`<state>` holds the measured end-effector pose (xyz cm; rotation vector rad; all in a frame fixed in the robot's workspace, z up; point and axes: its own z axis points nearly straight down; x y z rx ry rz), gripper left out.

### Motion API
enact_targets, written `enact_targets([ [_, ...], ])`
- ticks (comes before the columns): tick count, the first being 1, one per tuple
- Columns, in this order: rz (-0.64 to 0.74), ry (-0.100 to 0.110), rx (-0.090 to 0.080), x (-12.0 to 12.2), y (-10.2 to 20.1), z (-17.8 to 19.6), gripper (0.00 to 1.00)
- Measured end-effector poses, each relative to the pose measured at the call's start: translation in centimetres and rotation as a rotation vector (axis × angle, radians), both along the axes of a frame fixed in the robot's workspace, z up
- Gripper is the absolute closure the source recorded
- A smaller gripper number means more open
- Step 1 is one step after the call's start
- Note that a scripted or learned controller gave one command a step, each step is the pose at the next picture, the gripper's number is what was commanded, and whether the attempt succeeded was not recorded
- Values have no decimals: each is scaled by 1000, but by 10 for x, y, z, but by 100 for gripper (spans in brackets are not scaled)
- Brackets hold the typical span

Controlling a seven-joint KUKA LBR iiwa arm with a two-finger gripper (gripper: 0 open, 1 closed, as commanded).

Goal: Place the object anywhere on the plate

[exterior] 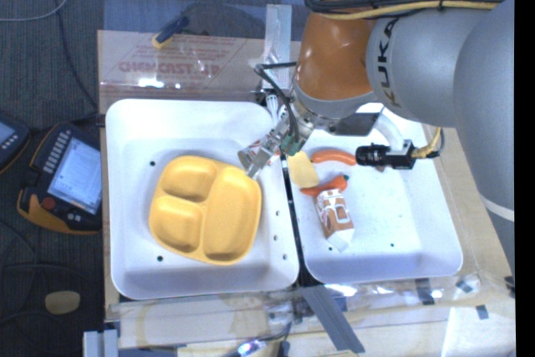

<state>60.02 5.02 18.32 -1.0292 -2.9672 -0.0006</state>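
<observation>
Camera view: the grey arm (435,54) comes in from the right of the frame, orange band up top, and the gripper (257,155) hangs at centre frame, right over the seam where the two bins meet. I can't tell whether the gripper is apart or together. Just below and left of it, the yellow plate (205,209) sits in the left bin (134,121), three compartments facing up. Over in the right bin (418,238), a yellow wedge (303,172) lies hard against the left wall, just beside the gripper. An orange curved piece (333,155) lies above it, an orange carrot shape (324,186) touches its lower edge, and a small brown-and-white carton (336,217) lies below that.
</observation>
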Motion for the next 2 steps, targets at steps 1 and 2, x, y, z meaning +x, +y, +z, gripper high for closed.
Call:
enact_targets([
  [1, 210, 0, 0, -61, 4, 0, 100],
  [2, 210, 0, 0, -61, 5, 0, 0],
])
